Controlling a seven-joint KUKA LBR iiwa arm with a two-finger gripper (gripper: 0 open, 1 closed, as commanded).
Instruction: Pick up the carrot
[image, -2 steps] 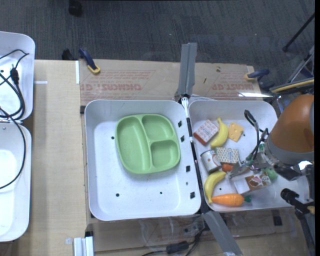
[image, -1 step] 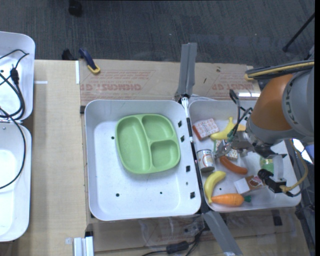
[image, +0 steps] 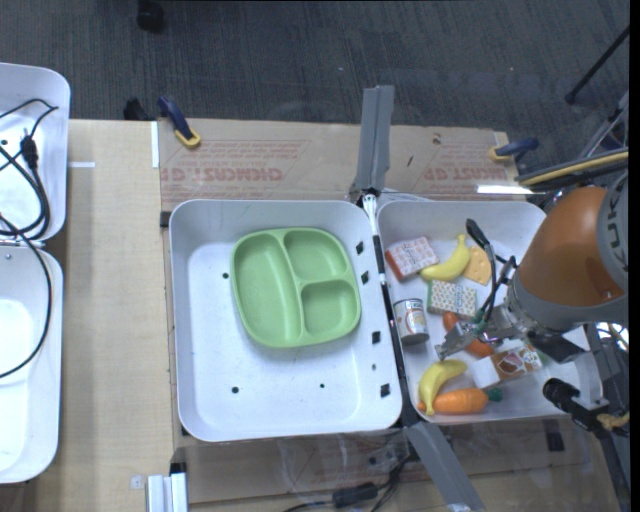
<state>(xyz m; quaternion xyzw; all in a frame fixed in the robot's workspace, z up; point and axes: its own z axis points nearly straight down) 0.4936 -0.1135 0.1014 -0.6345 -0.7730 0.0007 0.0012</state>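
Your carrot (image: 461, 401) lies at the lower edge of the right bin (image: 520, 205), long axis horizontal, green end right (banana (image: 439, 380) touching). Gripper (image: 462, 338) above it; grip state indiscernible.

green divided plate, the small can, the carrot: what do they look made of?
Divided plate: likely matte plastic, uniform green, moulded compartments. Can: probably metal, shiny silver top, printed label. Carrot: looks like smooth plastic toy food, even orange with slight sheen; could be rubber.
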